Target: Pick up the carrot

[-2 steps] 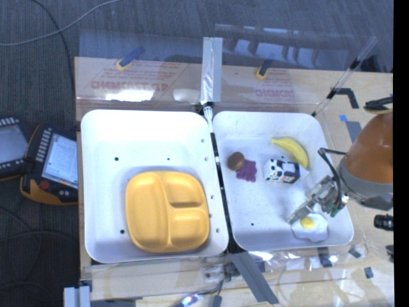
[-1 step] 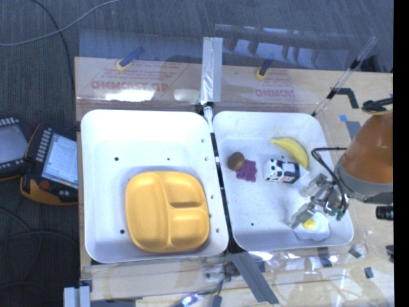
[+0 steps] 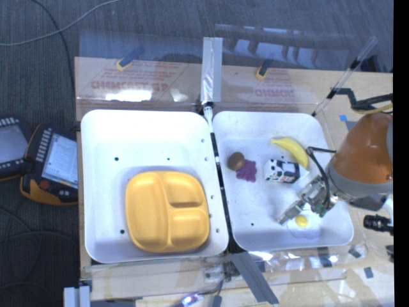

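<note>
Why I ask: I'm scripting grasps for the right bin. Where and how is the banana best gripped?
Grip the banana across its thick middle, coming straight down from above. It lies flat, curving from upper left to lower right, so its narrow width suits a pinch. The black-and-white toy sits close below it, so a sideways approach looks crowded.

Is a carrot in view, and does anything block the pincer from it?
I cannot pick out a carrot. The pincer hangs beside a yellow-and-white piece in the right bin. The arm covers that bin's right edge, so any blockage cannot be judged.
</note>
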{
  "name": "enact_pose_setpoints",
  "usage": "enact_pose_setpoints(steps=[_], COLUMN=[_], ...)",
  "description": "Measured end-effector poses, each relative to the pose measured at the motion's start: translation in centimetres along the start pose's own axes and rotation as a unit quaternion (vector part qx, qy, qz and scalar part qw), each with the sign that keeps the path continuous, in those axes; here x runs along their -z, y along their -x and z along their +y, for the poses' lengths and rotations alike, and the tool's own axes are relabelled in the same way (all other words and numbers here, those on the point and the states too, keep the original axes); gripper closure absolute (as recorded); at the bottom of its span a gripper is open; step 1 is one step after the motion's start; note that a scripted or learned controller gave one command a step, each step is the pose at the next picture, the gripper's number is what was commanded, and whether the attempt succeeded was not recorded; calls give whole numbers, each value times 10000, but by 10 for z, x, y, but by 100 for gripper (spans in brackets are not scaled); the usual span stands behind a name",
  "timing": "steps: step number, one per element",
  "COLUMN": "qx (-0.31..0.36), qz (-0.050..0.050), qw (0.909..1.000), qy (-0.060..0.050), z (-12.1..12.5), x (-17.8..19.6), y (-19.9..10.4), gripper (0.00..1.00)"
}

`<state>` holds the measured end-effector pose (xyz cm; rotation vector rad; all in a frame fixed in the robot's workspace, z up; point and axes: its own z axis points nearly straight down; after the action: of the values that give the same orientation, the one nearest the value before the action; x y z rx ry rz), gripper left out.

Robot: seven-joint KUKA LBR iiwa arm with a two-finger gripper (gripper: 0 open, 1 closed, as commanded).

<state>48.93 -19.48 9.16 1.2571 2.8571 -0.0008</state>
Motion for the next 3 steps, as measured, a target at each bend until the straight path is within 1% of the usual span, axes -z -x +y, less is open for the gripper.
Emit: enact_pose_setpoints(steps=[1, 2, 3], qx=[11, -902, 481], qz=[9, 92, 75], qw=[10000, 9959, 9988], qy=[21, -46, -37], z=[3, 44, -2], x=[10, 30, 76], y=[-1, 14, 39], gripper=[100, 100, 100])
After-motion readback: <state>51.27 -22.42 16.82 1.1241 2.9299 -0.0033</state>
